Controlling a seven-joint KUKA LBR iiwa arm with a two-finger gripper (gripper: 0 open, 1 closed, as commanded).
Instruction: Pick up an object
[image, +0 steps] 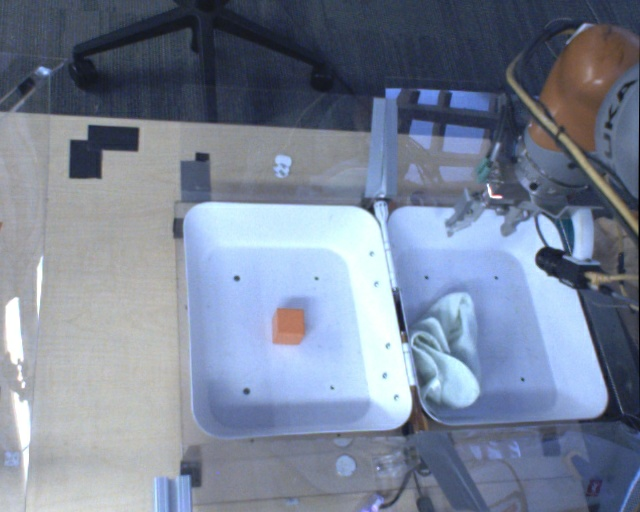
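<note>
An orange cube (289, 326) lies near the middle of the left bin (215, 250). A crumpled pale green cloth (447, 348) rests in the right bin (545, 300), against its left wall. My gripper (487, 218) hangs over the back edge of the right bin, well above and behind the cloth. Its two fingers are spread apart, with nothing between them.
The grey arm with its orange band (590, 70) reaches in from the upper right, with cables (570, 265) trailing by the right bin's right wall. A metal divider (379, 150) stands behind the bins. The wooden bench (100, 300) stretches to the left.
</note>
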